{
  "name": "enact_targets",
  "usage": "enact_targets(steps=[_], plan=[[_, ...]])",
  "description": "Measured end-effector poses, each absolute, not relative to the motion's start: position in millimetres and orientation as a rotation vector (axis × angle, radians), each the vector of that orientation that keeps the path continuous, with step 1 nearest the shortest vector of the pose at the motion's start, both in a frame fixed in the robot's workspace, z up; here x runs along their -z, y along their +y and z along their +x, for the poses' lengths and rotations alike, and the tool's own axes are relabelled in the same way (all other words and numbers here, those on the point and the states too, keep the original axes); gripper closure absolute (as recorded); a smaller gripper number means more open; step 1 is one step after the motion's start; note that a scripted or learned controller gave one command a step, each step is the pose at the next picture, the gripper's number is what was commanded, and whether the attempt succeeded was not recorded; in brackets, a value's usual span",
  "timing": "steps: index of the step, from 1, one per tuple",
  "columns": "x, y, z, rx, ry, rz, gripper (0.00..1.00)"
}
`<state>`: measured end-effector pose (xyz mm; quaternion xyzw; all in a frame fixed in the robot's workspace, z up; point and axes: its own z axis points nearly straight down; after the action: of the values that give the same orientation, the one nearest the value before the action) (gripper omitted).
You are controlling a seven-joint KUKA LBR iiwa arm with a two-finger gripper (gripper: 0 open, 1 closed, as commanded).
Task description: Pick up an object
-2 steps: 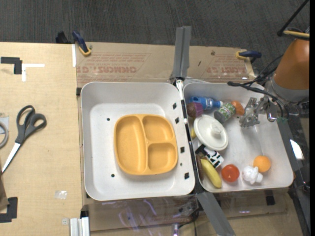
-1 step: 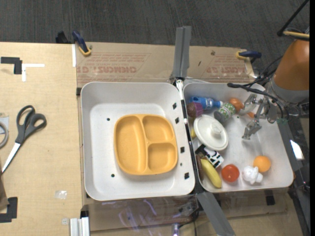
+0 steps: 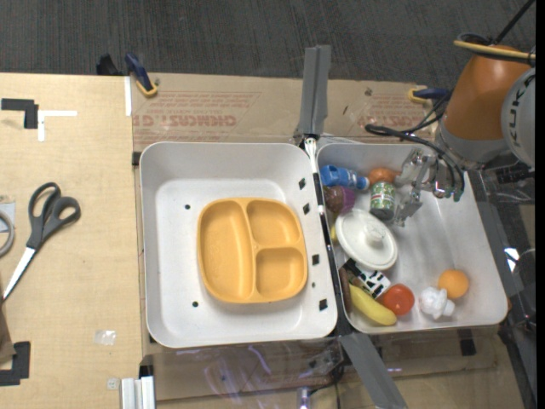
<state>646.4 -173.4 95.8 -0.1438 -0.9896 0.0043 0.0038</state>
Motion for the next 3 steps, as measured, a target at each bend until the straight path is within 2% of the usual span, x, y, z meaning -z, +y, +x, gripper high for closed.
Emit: enact_targets(steps=[1, 2, 3], plan=[[-94, -140, 646.2, -0.008, -3.108, -0.418, 0.0], [-97, -105, 628.1, -0.005, -3.112, -0.509, 0.0], [-94, -104, 623.0, -0.001, -2.977, -1.019, 0.0]])
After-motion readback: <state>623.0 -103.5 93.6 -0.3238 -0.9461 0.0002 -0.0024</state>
